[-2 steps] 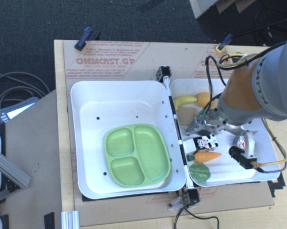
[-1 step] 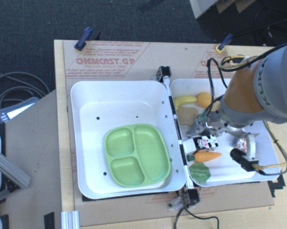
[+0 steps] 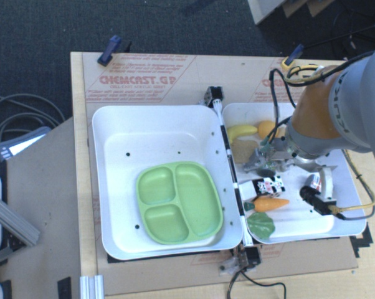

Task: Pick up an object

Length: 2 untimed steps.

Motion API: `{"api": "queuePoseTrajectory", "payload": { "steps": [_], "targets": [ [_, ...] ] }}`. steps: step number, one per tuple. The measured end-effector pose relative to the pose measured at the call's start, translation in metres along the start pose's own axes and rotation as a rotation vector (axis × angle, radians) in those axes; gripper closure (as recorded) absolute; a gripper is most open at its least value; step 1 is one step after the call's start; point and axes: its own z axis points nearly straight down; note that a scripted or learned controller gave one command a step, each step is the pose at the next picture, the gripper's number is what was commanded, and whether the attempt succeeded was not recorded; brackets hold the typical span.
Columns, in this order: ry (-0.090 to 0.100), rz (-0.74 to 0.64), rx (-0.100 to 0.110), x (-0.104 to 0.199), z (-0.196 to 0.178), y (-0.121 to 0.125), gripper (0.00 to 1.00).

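A green leaf-shaped piece (image 3: 261,225) lies at the near edge of the right bin (image 3: 345,225), an orange carrot (image 3: 270,204) just behind it. Farther in, the gripper (image 3: 266,159) hangs low among clutter I can't make out, and I cannot tell its state. Beyond it lies a yellow banana (image 3: 243,131). The arm (image 3: 334,108) covers the bin's far corner.
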Motion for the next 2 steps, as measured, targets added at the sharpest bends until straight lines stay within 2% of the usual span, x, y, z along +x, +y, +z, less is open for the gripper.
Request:
{"api": "queuePoseTrajectory", "payload": {
  "steps": [1, 2],
  "targets": [
    [0.002, 0.0, 0.004, -0.001, 0.0, -0.023, 0.0],
    [0.001, -0.002, -0.001, 0.004, -0.021, 0.074, 0.0]
  ]
}}
